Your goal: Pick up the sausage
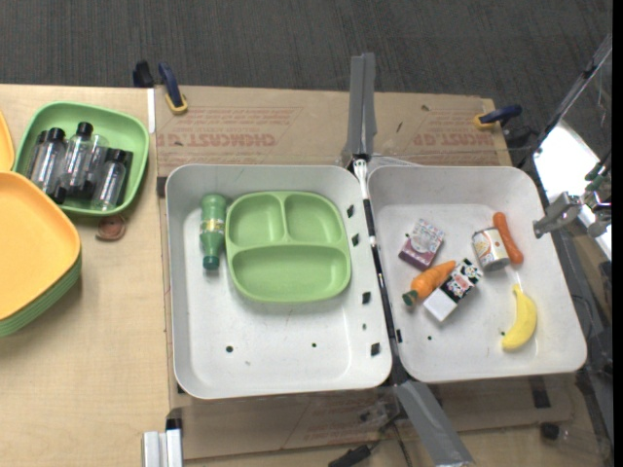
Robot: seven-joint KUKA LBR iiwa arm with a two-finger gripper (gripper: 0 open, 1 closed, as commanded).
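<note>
The sausage [507,238] is a short red-orange link lying in the right bin [467,358], close to its right wall. It rests against a small can [490,249] on its left. A grey metal part that looks like my gripper [557,214] pokes in over the bin's right rim, just right of and slightly above the sausage, apart from it. Nothing is seen held there.
The right bin also holds a carrot [431,280], a small carton [455,289], a banana [523,321] and a purple packet [421,243]. In the left bin [273,358] lie a green divided plate [288,245] and a green bottle [212,230]. A green tray of bottles [83,159] and yellow plates [29,251] stand far left.
</note>
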